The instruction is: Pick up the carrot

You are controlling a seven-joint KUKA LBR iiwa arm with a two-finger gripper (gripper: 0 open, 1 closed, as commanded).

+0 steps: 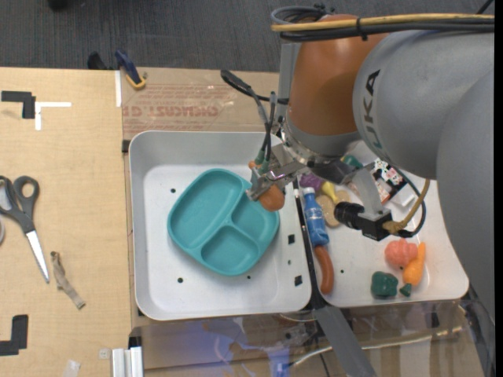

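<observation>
Taken for the carrot (416, 267), by best guess: the bright orange tapered piece in the right-hand bin (354, 285), close to that bin's right wall, thin end away from the camera, thick end toward a small green tuft. Touching or just beside a pink-orange lump (400, 251) on the left, with a dark green chunk (383, 284) near, toward the front wall. Probably a toy: light, stiff, and smooth enough to slip out of a shallow pinch. Best taken across the thick half, squeezing the short way, not at the thin tip. Little free room on the lump's side, so some risk of nudging or catching the lump too.

As for the tool (267, 187): well apart from the carrot, over the seam between the two bins, at the right rim of a teal divided plate (224, 225) in the left-hand bin (145, 210). Right at its tip, an orange-brown rounded thing (273, 200). Cannot tell whether gripped or merely lying under the tip, nor whether the tool is open or closed.

Between tool and carrot: a blue bottle (315, 220) and a reddish sausage (325, 272), end to end along the right-hand bin's left wall, plus a purple piece (309, 181) under the wrist. Low clutter, likely passable by lifting over. Scissors (27, 210) on the counter (71, 148), well off to the left, no hindrance.
</observation>
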